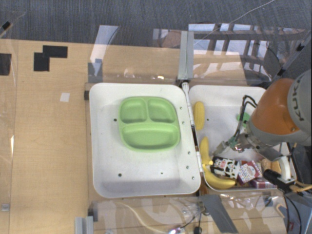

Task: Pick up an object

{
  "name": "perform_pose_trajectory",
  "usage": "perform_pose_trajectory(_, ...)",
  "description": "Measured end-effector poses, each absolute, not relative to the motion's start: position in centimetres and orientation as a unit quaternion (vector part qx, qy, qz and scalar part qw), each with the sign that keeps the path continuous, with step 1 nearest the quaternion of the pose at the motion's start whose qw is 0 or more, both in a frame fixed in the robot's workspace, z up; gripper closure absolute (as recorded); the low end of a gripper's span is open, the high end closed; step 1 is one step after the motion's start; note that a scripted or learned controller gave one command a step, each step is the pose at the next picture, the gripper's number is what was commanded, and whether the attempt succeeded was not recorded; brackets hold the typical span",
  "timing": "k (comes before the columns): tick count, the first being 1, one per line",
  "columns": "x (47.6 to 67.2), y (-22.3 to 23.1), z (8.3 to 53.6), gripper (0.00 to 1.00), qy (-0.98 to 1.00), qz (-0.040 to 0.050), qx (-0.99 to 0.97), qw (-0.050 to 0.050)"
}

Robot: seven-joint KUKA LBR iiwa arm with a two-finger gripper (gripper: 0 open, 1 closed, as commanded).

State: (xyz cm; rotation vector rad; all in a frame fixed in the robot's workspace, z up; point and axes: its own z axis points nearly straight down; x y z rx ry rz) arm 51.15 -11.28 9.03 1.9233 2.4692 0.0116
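The right bin holds several objects. One yellow banana lies along its left wall, a second banana lies below it, and a third banana curves along the front left corner. A black-and-white packet and a red packet lie at the front. My gripper hangs low in this bin under the orange wrist band, just above the black-and-white packet and right of the second banana. Nothing is visibly held.
The left bin carries a green divided plate in its upper middle. A metal divider separates the two bins. A tan item sits at the right bin's front right, partly under the arm. Clear guard panels stand behind the bins.
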Motion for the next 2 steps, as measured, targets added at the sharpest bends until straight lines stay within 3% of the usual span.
perform_pose_trajectory(1,52.8,-10.8,9.3,0.0,0.81,0.0014,0.587,0.002)
perform_pose_trajectory(2,56.6,-9.0,9.1,0.0,0.784,0.0035,0.621,0.006)
